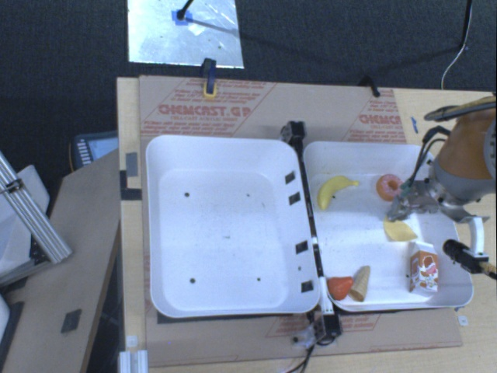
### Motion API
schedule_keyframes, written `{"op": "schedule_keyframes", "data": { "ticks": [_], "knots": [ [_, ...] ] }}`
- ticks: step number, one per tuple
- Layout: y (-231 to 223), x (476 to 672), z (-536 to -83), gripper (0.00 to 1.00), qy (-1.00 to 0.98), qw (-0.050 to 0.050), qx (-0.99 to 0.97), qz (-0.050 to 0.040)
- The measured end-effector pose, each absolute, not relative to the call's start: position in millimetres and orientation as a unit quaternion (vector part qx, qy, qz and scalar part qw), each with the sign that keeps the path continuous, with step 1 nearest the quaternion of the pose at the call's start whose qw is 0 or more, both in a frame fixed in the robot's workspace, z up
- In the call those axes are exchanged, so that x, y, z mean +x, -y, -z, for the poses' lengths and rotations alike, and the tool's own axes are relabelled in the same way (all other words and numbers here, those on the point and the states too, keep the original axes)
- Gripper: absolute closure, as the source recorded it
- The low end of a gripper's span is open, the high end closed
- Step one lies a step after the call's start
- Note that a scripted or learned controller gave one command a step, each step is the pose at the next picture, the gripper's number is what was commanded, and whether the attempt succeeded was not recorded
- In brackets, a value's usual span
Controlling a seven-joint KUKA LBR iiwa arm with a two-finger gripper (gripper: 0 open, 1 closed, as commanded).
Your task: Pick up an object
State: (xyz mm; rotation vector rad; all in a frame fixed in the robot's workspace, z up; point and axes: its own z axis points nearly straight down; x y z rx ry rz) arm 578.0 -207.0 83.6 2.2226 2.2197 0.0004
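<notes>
Left bin (225,231) bare white. Right bin (365,231) contents, left to right: red piece (338,287) touching cone (360,283) at front wall; banana (334,190); orange ring (388,186); yellow wedge (400,230); small carton (423,271). Gripper (404,207) low between ring and wedge; state of fingers cannot be told.

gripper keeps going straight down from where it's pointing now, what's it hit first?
Most likely the yellow wedge: the gripper sits just above it in the right bin, pointing down. The pink donut lies close beside that line. Depth is unclear from this slanted view, so it could land on bin floor next to the wedge.
</notes>
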Motion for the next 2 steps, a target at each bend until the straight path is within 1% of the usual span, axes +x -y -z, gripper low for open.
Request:
{"op": "schedule_keyframes", "data": {
  "ticks": [1, 2],
  "knots": [
    [207.4, 581.4, -97.1, 1.00, -0.707, 0.004, 0.707, -0.0015],
    [207.7, 582.3, -108.0, 1.00, -0.707, 0.006, 0.707, -0.0022]
  ]
}}
